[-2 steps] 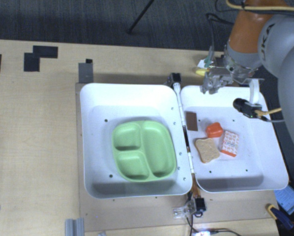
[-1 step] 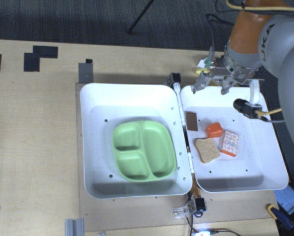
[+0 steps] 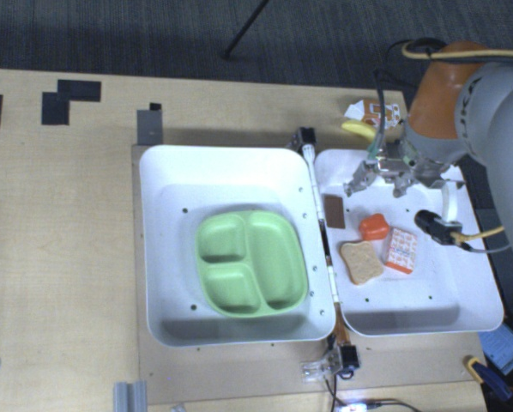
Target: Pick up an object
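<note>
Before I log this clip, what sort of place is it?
Probably a robot lab bench: an arm reaches over two white bins, toy food such as a bread slice lies inside, and black tape marks sit on the wooden top.

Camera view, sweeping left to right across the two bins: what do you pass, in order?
Green divided tray in the left bin → brown block → slice of bread → orange piece → small printed box, the last four lying in the right bin.
</note>
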### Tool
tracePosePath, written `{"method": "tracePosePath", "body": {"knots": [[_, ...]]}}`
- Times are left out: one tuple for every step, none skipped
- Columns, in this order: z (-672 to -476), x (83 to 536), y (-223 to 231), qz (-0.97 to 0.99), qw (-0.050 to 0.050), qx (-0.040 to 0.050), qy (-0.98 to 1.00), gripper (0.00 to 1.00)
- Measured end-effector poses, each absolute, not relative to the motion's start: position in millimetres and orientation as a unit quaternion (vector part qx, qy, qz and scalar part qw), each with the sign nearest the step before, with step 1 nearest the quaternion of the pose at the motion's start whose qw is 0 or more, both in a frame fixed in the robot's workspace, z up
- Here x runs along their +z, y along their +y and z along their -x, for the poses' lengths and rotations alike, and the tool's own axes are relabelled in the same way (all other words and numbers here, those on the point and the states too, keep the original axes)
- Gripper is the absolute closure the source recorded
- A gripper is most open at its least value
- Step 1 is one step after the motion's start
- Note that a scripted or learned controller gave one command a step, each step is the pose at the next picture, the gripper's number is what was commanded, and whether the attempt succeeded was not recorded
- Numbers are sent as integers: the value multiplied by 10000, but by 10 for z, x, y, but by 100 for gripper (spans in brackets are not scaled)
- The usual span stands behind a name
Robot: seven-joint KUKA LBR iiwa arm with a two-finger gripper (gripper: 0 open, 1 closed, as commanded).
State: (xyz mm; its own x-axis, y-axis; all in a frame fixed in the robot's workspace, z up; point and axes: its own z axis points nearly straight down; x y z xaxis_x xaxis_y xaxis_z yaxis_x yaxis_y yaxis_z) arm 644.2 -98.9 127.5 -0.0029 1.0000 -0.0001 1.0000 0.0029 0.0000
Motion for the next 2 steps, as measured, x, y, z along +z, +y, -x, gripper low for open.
{"method": "tracePosePath", "body": {"knots": [[-5884, 888, -965, -7062, 0, 3, 7080, 0], [-5919, 1032, -962, -7054, 34, 35, 7088, 100]]}}
